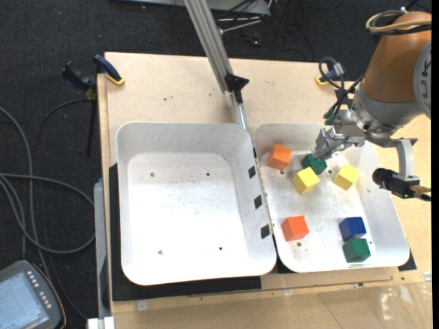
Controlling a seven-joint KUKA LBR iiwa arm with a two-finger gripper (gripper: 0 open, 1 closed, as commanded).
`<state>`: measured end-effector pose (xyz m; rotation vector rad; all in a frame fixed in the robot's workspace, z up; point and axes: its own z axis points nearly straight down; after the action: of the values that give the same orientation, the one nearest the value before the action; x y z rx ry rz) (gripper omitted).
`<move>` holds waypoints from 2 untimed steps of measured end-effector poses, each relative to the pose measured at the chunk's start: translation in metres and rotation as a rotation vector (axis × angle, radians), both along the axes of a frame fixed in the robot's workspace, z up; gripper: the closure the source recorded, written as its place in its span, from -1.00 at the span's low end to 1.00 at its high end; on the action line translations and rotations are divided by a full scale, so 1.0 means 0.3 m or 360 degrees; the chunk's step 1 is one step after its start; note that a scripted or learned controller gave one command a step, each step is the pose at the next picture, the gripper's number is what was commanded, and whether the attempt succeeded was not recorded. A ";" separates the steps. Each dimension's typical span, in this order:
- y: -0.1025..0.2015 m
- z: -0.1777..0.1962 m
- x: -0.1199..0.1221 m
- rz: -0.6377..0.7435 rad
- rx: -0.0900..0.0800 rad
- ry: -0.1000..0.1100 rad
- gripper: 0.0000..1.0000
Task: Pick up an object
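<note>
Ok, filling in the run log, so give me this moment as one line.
gripper over right bin | at dark green block | grasp unconfirmed | other blocks loose

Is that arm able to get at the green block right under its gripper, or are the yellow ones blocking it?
Probably yes. The gripper is already right over the green block, so its top looks free. One yellow block sits tight against it, which may crowd a finger; the other yellow block lies apart.

My arm (398, 67) is a rounded grey shell with a broad orange band above the wrist. Behind my jaws sits a silver metal wrist block, with dark cables looping alongside it.
</note>
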<state>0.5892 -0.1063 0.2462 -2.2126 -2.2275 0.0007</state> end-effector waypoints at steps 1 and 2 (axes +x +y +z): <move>0.170 0.023 -0.035 0.0002 0.0002 -0.0003 1.00; 0.337 0.037 -0.076 0.0003 0.0001 -0.0002 1.00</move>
<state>0.5664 -0.0052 0.2573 -2.2107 -2.2298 -0.0010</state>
